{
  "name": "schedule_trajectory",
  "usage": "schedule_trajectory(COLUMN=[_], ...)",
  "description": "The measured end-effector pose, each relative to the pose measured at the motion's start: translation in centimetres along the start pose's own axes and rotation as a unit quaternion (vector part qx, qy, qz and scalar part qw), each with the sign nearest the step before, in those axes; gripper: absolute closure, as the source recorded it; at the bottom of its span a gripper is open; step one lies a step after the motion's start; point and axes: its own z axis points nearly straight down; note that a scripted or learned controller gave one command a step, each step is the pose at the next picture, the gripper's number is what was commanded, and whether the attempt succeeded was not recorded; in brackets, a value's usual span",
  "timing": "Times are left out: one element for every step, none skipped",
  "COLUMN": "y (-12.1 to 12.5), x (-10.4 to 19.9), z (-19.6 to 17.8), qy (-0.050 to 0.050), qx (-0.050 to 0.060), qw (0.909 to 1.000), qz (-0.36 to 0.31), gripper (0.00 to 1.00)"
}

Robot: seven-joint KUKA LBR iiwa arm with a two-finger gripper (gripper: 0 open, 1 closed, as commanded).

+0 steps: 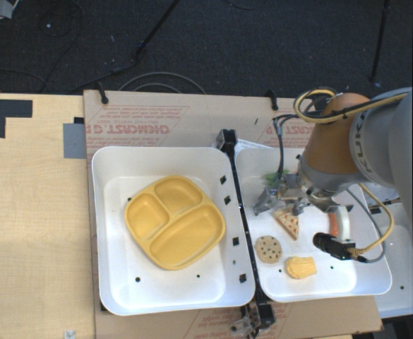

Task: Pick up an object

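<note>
My gripper (282, 203) hangs low over the left half of the right bin (375, 277), its grey fingers (265, 203) spread open with nothing between them. A tan triangular pizza slice (288, 224) lies just in front of the fingertips, apart from them. A round chocolate-chip cookie (268, 248) sits nearer the bin's front left. A yellow lumpy food toy (301, 267) lies to the cookie's right. A small green item (272, 181) peeks out behind the gripper, partly hidden by it.
The left bin (114, 189) holds a yellow three-compartment plate (174, 222). A black divider rail (238, 210) runs between the bins. The arm's bulky orange and grey wrist (337, 143) covers the right bin's back right part.
</note>
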Motion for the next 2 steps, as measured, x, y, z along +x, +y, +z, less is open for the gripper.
schedule_trajectory(y=[0.1, -0.7], x=[-0.2, -0.7], z=[-1.4, -7.2], qy=[0.0, -0.001], qx=[-0.002, -0.006], qw=[1.0, 1.0], qz=[0.003, 0.002], gripper=[1.0, 1.0])
